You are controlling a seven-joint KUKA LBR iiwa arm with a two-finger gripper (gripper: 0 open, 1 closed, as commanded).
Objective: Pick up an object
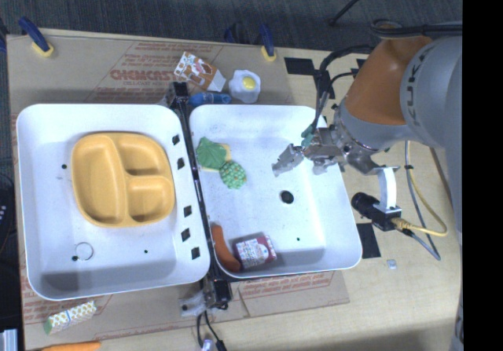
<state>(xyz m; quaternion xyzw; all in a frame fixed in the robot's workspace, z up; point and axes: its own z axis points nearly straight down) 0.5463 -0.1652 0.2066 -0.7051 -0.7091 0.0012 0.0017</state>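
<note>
The jaws (pixel 284 161) are seen over the right bin (pixel 334 251), near its right wall; whether they are parted or closed cannot be told, and nothing is seen held between them. Well to the left of the jaws a green, leafy toy (pixel 210 153) is laid, with a round, dotted green piece (pixel 233 175) touching it; together they are strung along a line slanting down and to the right. Below the jaws, near the bin's front wall, an orange sausage-like piece (pixel 223 249) is laid pointing up-left to down-right, just beside a dark red packet (pixel 255 250). A yellow divided tray (pixel 123 178) is held in the left bin (pixel 47 263).
</note>
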